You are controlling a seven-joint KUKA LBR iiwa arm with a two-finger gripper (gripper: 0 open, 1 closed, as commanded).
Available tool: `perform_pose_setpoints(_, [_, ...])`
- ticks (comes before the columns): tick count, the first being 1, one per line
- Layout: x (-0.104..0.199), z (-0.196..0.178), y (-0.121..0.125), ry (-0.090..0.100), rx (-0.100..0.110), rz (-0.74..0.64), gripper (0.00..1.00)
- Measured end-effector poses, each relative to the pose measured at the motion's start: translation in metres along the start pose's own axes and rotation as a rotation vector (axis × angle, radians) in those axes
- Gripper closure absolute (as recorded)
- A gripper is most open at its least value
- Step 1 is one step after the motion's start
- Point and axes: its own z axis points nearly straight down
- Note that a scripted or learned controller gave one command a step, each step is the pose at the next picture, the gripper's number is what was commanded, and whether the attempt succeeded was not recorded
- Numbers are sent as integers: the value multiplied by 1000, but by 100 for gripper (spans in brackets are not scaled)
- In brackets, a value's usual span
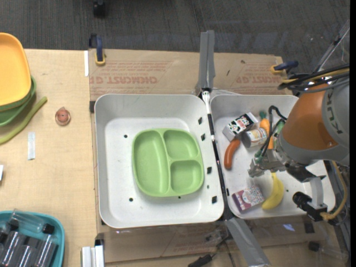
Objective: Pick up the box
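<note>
In the right bin (295,102), a small pink and white box (248,198) lies flat near the front edge, beside a yellow banana (272,192). A second small carton (240,124), white with black print, lies at the back of that bin. My gripper (260,164) hangs over the middle of the right bin, between the two. It is a little behind the pink box and apart from it. Its tip is small and partly hidden by the wrist.
A red sausage-shaped toy (231,153), a small bottle (256,136) and an orange carrot (265,125) lie near the carton. The left bin (111,149) holds a green divided plate (168,162). Yellow and green plates (12,77) sit on the bench at far left.
</note>
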Motion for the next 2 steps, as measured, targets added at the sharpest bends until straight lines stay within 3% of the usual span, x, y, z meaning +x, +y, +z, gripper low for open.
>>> perform_pose_setpoints(1, [-7,-69,40,-2,-2,-69,0])
perform_pose_setpoints(2, [1,-20,-11,0,-1,-253,0])
